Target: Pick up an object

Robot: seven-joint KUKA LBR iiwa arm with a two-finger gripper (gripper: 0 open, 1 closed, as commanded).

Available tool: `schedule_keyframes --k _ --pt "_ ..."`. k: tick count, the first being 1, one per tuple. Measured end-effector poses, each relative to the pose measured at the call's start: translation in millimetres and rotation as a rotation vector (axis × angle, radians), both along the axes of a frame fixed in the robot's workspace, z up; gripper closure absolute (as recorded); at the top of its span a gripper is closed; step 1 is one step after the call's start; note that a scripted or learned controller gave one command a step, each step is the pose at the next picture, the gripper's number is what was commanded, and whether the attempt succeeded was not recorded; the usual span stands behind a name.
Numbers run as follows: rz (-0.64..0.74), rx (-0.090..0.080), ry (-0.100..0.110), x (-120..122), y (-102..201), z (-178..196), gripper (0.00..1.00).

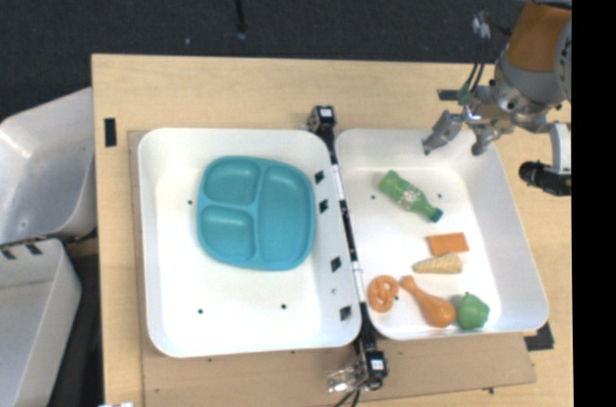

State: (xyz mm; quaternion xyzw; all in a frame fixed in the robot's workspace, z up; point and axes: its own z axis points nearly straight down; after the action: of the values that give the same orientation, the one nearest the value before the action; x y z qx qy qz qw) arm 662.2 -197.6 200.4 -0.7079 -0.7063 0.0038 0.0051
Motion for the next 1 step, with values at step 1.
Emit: schedule_keyframes --k 1 --pt "0.004 -0.003 -0.014 3.2 0.2 9.4 0.0"
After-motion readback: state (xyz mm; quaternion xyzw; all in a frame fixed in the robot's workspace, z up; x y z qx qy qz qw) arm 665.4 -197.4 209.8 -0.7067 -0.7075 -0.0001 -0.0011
